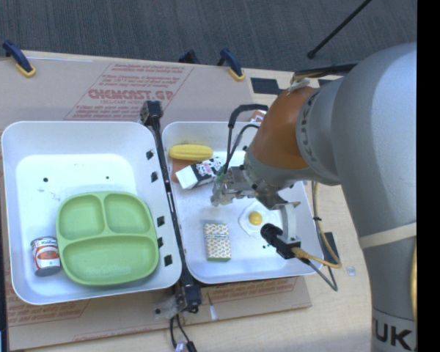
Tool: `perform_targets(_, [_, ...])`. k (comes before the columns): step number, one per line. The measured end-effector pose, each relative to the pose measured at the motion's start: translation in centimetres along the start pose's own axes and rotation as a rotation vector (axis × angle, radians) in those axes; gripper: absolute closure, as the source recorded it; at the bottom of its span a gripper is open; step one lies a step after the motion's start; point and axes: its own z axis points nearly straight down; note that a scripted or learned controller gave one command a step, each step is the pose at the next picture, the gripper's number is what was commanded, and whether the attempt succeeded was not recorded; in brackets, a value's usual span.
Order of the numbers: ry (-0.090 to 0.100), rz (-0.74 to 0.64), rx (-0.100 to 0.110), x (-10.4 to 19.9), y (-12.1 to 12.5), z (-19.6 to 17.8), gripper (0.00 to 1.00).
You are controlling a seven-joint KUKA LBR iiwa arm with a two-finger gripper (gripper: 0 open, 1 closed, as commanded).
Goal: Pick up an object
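The gripper (224,191) hangs low in the right bin (301,264); its grasp cannot be told; beside it lies a yellow banana (191,152); descend squarely, close across the narrow width

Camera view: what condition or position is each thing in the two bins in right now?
Green divided plate: lying flat in the left bin.
Small can: upright beside the plate.
Yellow banana-like toy: lying in the right bin.
Patterned box: lying flat.
Fried egg toy: flat, yolk up.
Gripper: low over the right bin.
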Motion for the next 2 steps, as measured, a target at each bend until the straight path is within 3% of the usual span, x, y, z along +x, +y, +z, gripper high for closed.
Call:
perform_targets(1, [0.003, 0.010, 0.007, -4.96, -5.23, -7.52, 1.00])
perform_targets(2, [0.003, 0.009, 0.008, -4.91, -5.23, -7.48, 0.00])
